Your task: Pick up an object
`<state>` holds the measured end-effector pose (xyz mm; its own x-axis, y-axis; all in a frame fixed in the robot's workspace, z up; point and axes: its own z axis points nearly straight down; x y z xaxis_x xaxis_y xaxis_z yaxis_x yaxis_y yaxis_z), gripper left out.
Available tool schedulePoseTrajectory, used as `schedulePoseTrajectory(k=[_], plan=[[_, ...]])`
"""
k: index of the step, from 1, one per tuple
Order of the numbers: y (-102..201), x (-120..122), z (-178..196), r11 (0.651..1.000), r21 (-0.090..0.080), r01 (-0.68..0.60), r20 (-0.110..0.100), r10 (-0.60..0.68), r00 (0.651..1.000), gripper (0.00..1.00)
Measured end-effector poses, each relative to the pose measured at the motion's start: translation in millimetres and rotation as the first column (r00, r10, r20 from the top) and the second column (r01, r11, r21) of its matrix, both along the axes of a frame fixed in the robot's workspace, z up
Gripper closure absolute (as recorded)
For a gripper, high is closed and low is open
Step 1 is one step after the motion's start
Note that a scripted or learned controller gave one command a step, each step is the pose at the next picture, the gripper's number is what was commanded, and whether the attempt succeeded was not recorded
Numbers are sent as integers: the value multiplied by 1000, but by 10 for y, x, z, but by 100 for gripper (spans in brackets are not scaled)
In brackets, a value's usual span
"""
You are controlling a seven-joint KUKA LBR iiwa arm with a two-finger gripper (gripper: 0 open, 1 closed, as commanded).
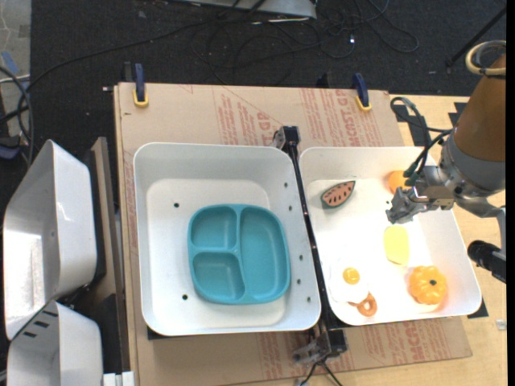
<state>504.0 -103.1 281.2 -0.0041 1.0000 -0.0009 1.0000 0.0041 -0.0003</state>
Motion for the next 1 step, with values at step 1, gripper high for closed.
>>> schedulePoseTrajectory(k=[1], plan=[[580, 67, -20, 1000, 2, -5, -2, 5, 1000, 100]])
